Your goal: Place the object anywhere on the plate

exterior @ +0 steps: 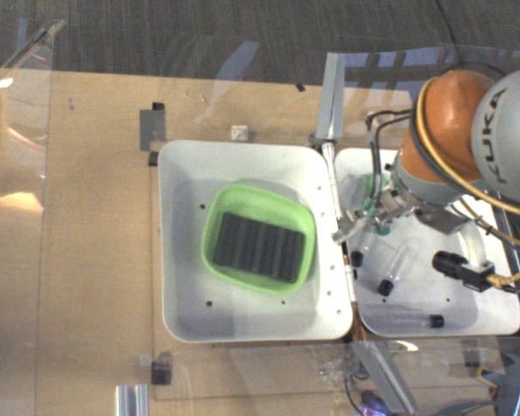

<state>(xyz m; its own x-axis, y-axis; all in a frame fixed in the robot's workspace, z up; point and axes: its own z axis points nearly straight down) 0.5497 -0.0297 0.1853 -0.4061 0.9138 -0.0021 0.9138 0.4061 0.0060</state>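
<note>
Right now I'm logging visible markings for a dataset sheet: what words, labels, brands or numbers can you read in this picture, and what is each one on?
"KUKA": dark letters running down the grey shell of the arm, cut by the picture's right edge.
No other text can be read: the green plate, the left bin and the right bin carry no legible lettering.

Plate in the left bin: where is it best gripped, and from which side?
Probably take the plate by its raised rim on the left edge, from above, one finger either side. It lies flat, the rim stands up all round, and the bin floor is barest there.
</note>
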